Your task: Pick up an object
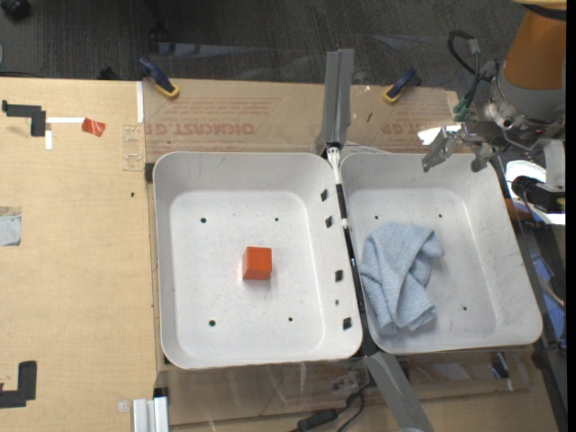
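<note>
- The two-finger metal tool (460, 148) hung at the two o'clock corner of the right white plastic bin (504, 268), above its rim; fingers appeared spread, nothing between them.
- A small orange-red cube (257, 264) sat near the centre of the left white plastic bin (180, 268), well apart from its walls.
- A crumpled light-blue cloth (400, 275) lay toward eight o'clock in the right bin.
- Judgement: the cloth was nearer; a descent onto its raised fold, fingers straddling the ridge, would be advisable.

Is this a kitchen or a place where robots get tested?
Probably a robot lab. A robot arm reaches over two white bins on a bench, with clamps and cables about, not kitchen things.
</note>
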Controlling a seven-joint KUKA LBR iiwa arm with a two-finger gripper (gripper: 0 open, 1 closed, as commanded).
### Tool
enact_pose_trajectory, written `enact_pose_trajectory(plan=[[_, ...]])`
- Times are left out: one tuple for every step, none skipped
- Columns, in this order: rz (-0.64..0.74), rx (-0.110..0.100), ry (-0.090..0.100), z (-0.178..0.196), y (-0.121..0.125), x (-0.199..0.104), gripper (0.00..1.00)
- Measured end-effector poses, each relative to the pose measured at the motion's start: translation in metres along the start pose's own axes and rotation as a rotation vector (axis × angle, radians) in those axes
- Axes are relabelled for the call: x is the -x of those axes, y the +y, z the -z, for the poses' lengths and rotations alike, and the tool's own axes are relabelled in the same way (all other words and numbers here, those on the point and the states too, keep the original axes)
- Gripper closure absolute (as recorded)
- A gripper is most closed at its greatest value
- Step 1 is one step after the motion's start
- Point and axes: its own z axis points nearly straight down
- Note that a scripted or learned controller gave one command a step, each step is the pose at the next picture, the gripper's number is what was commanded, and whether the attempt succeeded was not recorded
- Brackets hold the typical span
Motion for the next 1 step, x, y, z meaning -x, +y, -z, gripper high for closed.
enact_pose_trajectory(plan=[[0.042,0.002,0.000,-0.1428,-0.0457,-0.0256,0.00]])
